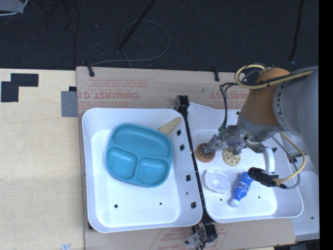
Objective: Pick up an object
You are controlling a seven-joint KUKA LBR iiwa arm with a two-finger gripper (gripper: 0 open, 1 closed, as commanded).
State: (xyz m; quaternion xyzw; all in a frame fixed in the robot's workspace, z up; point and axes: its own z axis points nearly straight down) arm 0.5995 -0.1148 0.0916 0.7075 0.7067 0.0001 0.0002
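Note:
My gripper (pixel 222 144) hangs low over the back left part of the right bin (pixel 291 207). Just below and left of it lies a brown round piece (pixel 205 153), and a pale round cookie-like disc with dark dots (pixel 232 158) lies just below and right of it. Both sit close to the gripper's tip; I cannot tell whether it touches either. A crumpled clear plastic item (pixel 217 181) and a blue bottle with a white cap (pixel 240 188) lie nearer the front of the same bin.
The left bin (pixel 99 202) holds a blue divided plate (pixel 139 154) and a tan wedge (pixel 169 126) against its back right corner. A black divider (pixel 190 160) separates the bins. The arm (pixel 281 105) covers the right bin's back right.

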